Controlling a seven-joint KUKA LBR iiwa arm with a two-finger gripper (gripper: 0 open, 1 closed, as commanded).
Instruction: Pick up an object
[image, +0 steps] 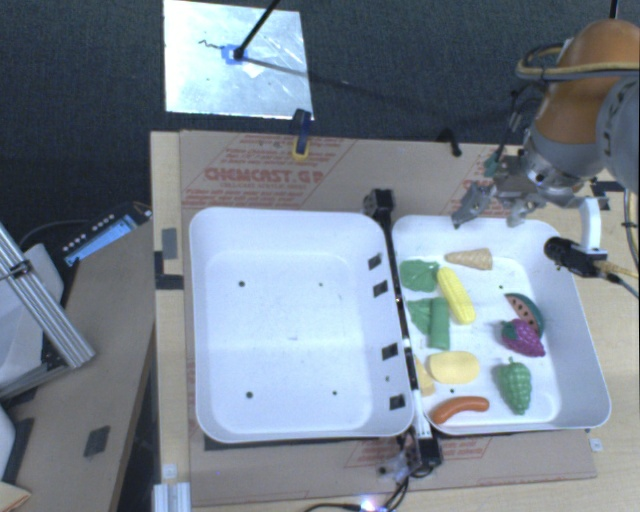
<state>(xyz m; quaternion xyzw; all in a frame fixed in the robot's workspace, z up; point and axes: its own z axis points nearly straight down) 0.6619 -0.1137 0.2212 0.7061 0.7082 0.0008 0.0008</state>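
Room to move is plentiful in the left bin (290, 320), a bare white floor in the middle of the frame. The right bin (575, 330) is crowded: a corn cob (456, 295), green leaf pieces (420, 276), a cone-shaped tan piece (470, 259), a watermelon slice (524, 309), purple grapes (522, 338), a yellow lump (454, 367), a green bumpy fruit (515, 385) and an orange sausage (459, 407), all lying on its floor. Red lettering on the cardboard (262, 170) under the bins reads something like "CHEMCAST GP" (faint, partly guessable). The gripper (495, 208) hangs at the upper right, above the right bin's far rim, fingers spread apart with nothing between them.
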